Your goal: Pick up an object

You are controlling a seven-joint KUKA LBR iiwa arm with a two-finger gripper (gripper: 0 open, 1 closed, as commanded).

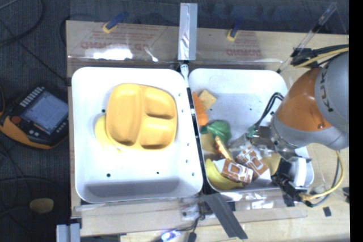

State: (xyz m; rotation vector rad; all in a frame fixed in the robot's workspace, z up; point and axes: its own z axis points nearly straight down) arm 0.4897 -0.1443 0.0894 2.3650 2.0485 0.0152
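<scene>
Gripper (262, 147), finger state indeterminable, over right bin's (238, 83) near-edge clutter: descend squarely onto patterned box (237, 170), avoiding banana (214, 176).

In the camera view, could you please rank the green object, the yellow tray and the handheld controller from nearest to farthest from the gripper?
From the gripper:
1. Green object, right bin, left part.
2. Yellow tray, left bin.
3. Handheld controller, on the floor, far left.

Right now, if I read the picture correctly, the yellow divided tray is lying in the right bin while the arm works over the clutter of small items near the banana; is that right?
Not quite: the yellow divided tray lies in the left bin, not the right one, as the camera view shows. The rest holds: the arm is over the right bin, where the clutter of small items sits near the banana.
</scene>
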